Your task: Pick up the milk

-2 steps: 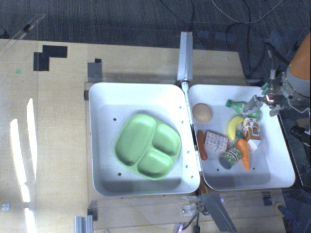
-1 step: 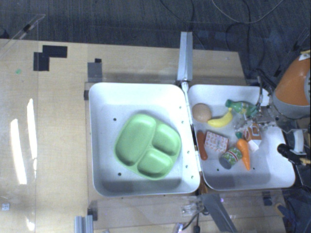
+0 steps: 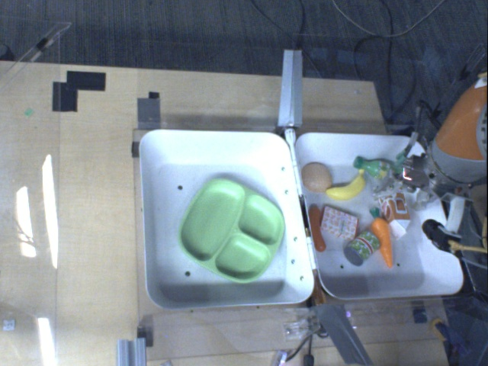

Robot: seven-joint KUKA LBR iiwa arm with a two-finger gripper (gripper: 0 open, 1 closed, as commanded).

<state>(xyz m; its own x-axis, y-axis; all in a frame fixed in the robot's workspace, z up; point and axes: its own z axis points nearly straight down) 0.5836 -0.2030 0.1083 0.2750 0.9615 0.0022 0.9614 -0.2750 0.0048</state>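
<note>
The milk (image 3: pixel 395 206) is a small white carton with red-brown print. It lies in the right bin (image 3: pixel 427 277), right of centre, just above the carrot (image 3: pixel 383 241). My gripper (image 3: pixel 412 171) hangs over the bin's upper right part, below the orange wrist band (image 3: pixel 463 126). It sits a little up and to the right of the milk, close to the green bottle (image 3: pixel 371 166). Nothing can be seen held in it, and the arm hides part of the bin's right edge.
The right bin also holds a banana (image 3: pixel 347 188), a brown round item (image 3: pixel 316 176), a sausage (image 3: pixel 317 229), a patterned square packet (image 3: pixel 338 223) and a can (image 3: pixel 362 248). In the left bin (image 3: pixel 160 204) lies a green divided plate (image 3: pixel 232 227).
</note>
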